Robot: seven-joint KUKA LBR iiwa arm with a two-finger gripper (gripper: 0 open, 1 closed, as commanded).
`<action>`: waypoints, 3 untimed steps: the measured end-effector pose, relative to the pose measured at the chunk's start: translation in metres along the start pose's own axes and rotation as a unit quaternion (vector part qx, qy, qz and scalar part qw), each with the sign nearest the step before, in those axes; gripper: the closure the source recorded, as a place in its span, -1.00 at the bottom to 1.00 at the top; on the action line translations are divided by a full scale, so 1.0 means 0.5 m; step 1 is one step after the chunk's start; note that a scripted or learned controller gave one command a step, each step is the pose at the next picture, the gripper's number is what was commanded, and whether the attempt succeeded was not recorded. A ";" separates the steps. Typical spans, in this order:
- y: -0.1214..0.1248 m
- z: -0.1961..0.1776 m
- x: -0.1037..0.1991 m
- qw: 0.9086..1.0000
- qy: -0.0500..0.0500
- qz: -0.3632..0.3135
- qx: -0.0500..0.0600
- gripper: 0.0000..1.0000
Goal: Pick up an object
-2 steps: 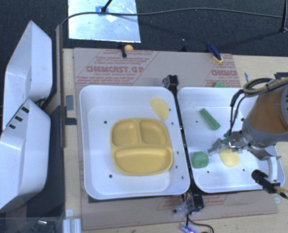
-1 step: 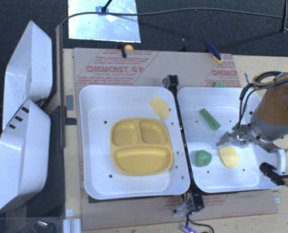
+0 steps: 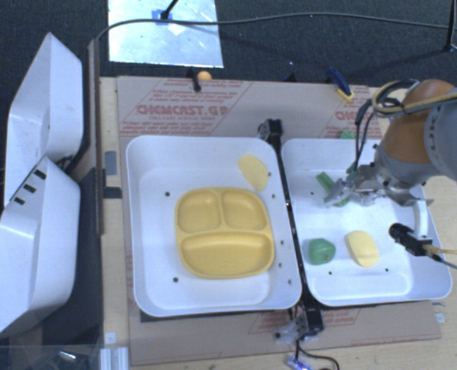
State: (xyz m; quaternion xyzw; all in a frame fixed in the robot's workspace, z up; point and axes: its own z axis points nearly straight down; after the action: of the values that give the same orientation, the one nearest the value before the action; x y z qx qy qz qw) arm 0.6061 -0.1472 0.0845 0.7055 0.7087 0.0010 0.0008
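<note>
The hand (image 3: 342, 195) sits low in the right bin (image 3: 382, 287), its metal tips close together beside a small green stick-shaped piece (image 3: 324, 180); whether they pinch that piece or only touch it cannot be told, nor whether the hand is open or closed.

The right bin holds three loose things. The green stick lies just left of the hand and a little farther from the camera. One rounded green lump (image 3: 320, 250) lies nearer the camera than the hand and slightly left. One pale yellow oval piece (image 3: 361, 247) lies nearer the camera and slightly right, just beside the lump.

Well left of the hand, the left bin (image 3: 147, 230) holds two things: one yellow three-compartment tray (image 3: 223, 232) and one pale yellow oval piece (image 3: 253, 171) by the tray's far right corner. Two bins stand on the bench (image 3: 174, 106).
</note>
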 end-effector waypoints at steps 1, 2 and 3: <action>0.084 0.000 0.049 1.000 0.000 0.000 0.000 -1.00; 0.017 -0.038 0.050 1.000 0.000 0.002 0.001 -1.00; -0.021 -0.265 0.161 1.000 0.000 0.000 -0.004 -1.00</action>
State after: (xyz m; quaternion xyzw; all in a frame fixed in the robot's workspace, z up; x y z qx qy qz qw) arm 0.5951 -0.0670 0.2170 0.7052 0.7090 0.0043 0.0037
